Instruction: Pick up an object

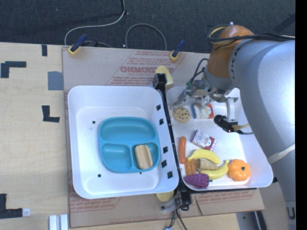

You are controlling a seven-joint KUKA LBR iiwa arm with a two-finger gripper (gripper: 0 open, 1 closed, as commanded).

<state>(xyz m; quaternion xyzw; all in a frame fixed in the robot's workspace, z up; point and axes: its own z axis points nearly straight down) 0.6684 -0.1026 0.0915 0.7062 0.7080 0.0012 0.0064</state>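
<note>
- Cardboard covered the table (96,63) under two white bins; the right bin (256,152) held the items.
- We judged the approach step in hand: the end effector (194,94) hovered over the cookie (181,114).
- We could not tell its finger state.
- Being round, the cookie showed no long axis; descent came next.

Robot lab: clamped cardboard (144,68), taped bench (29,95), cables (96,23).

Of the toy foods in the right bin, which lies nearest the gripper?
The round cookie, just below-left of the gripper. The banana, carrot and orange pumpkin all lie farther toward the bin's near end.
</note>
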